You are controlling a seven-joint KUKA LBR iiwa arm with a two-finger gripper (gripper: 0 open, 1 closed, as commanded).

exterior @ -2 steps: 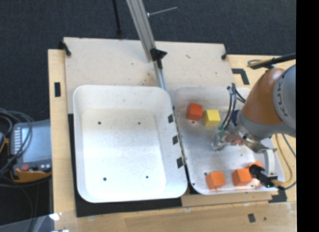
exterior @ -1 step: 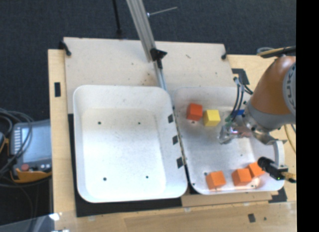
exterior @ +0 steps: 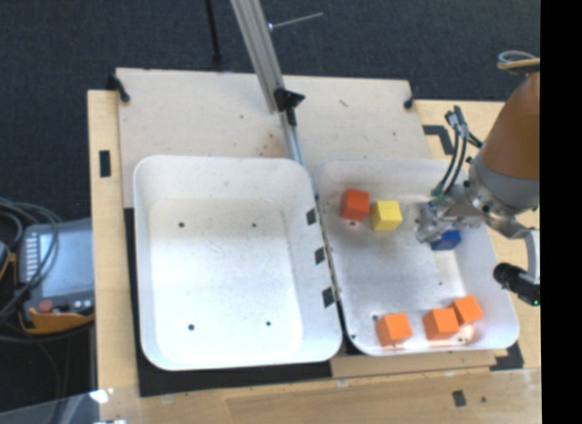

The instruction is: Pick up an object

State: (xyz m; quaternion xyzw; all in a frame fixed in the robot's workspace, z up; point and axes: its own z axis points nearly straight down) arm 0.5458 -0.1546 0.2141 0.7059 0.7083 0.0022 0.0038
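Observation:
My gripper [exterior: 437,227] hangs over the right side of the right bin [exterior: 414,272], reaching in from the right. A small blue object [exterior: 446,240] lies directly beneath it, partly hidden by the gripper. Whether the gripper touches it cannot be made out. An orange cube [exterior: 356,204] and a yellow cube [exterior: 386,215] sit side by side to the left of the gripper. Three orange blocks [exterior: 394,328], [exterior: 441,322], [exterior: 467,309] lie along the bin's near edge.
The left bin [exterior: 227,263] stands next to the right one. A slanted aluminium bar [exterior: 259,40] rises from behind the bins. A grey device with cables [exterior: 50,272] sits off the bench at the left.

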